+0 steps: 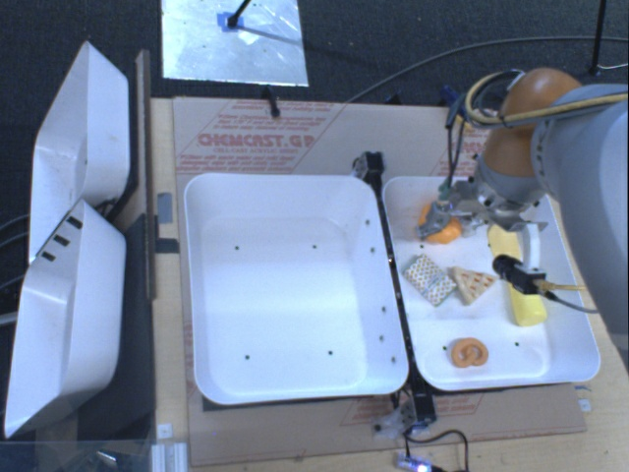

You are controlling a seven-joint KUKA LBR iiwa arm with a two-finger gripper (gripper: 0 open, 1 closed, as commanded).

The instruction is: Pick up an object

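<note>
The end effector (pixel 444 214) is lowered into the right bin (pixel 570 362), right at an orange object (pixel 442 232) near the far wall — whether anything is gripped cannot be told. No lift is seen yet; grasp and raise remain.
</note>
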